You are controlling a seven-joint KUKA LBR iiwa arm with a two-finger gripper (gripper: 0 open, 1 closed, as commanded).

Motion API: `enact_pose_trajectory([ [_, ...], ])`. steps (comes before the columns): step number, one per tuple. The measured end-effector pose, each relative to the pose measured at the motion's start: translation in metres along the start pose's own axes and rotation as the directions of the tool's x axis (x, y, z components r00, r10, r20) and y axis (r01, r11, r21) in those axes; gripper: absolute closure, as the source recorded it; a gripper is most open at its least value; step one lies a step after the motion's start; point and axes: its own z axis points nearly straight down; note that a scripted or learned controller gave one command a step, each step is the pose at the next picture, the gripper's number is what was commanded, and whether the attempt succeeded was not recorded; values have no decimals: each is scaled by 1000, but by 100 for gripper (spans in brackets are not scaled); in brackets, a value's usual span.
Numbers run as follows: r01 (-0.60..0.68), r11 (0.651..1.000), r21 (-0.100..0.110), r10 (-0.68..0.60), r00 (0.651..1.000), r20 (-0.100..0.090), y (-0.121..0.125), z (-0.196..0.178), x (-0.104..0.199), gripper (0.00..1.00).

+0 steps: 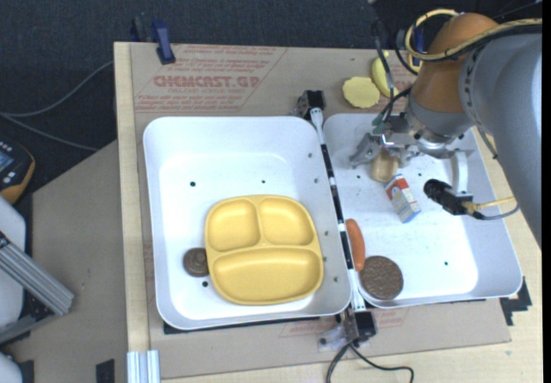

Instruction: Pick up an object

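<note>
Hand [381,151] hangs just above tan object [383,168] in right bin [482,274].

On the counter [138,200] two bins sit side by side: the left bin [172,149] holds a divided plate [261,248] toward its front edge with a small disc [196,262] at the plate's left, while the right bin [491,261] holds a carrot [355,243] along its left wall, a round cookie [381,277] in its front-left corner and a small carton [402,200] near its middle.
</note>
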Motion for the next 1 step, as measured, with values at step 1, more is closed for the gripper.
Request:
enact_pose_trajectory([
  [1, -4, 1000, 2, 4, 1000, 1, -2, -10, -3, 100],
])
